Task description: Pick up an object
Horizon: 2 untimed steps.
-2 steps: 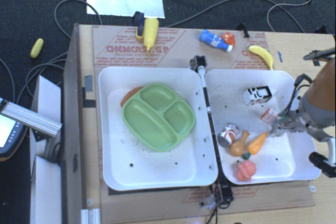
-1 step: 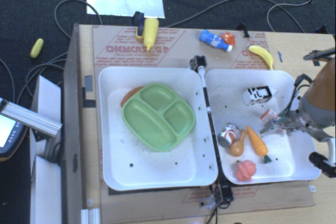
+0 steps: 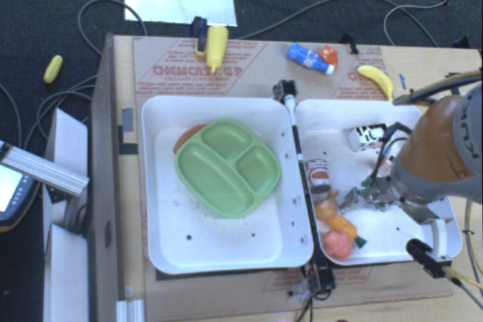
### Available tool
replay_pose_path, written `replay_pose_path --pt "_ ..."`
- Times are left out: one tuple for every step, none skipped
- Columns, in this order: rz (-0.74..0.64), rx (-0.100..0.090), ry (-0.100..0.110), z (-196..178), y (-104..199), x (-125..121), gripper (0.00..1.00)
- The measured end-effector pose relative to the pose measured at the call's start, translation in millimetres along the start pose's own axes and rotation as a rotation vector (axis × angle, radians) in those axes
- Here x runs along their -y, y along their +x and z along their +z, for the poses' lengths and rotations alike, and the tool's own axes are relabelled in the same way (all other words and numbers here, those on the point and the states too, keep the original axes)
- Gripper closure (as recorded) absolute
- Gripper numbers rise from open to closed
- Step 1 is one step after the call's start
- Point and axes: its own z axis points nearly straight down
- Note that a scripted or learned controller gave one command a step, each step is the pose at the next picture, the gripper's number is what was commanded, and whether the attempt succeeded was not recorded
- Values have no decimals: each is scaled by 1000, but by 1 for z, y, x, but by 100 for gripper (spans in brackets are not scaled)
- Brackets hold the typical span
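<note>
Hovering gripper (image 3: pixel 361 196), carrot (image 3: pixel 336 220) seemingly just beside

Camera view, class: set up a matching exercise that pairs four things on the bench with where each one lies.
Things:
1. green divided plate
2. yellow banana
3. yellow mustard bottle
4. carrot

Places:
A. on the cardboard behind the right bin
B. in the right bin, near its front left corner
C. in the left bin
D. on the cardboard behind the left bin

Pairs: 1-C, 2-A, 3-D, 4-B
</note>
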Motion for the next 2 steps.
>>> replay_pose_path --pt "0 3 -4 -11 -20 -91 0" --pt "3 0 12 -4 -55 -154 0"
